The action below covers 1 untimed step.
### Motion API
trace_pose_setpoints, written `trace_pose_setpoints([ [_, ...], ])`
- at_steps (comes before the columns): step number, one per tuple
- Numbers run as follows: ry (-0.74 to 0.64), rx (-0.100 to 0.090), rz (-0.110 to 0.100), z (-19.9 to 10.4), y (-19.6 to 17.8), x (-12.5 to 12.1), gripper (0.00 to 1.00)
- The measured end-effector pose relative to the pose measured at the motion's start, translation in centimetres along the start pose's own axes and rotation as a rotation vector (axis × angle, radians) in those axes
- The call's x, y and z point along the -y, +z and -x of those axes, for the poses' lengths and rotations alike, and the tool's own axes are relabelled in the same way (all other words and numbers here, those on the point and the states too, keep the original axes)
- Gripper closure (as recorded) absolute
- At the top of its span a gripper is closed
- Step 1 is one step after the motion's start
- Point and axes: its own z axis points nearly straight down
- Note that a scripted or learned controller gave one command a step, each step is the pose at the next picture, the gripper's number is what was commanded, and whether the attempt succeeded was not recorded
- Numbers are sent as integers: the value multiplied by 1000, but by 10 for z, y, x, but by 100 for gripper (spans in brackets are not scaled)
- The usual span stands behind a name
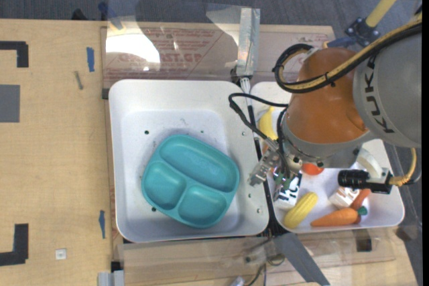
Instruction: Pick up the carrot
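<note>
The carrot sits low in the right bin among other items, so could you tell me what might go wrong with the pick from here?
1. The carrot lies against the yellow corn, so a descent could catch or nudge the corn instead.
2. It is close to the right bin's front wall, which may leave little room for the gripper.
3. A small red and white item sits just above the carrot and could get pushed.

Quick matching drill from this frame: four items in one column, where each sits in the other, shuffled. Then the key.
Items:
1. teal divided plate
2. carrot
3. yellow corn cob
4. orange band

Places:
A. right bin, near its front edge, right of the corn
B. on the arm, above the right bin
C. middle of the left bin
D. right bin, front left part, beside the divider

Pairs: 1-C, 2-A, 3-D, 4-B
</note>
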Motion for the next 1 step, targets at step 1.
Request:
trace_pose_setpoints([
  [1, 31, 6, 5, -27, -41, -33, 100],
])
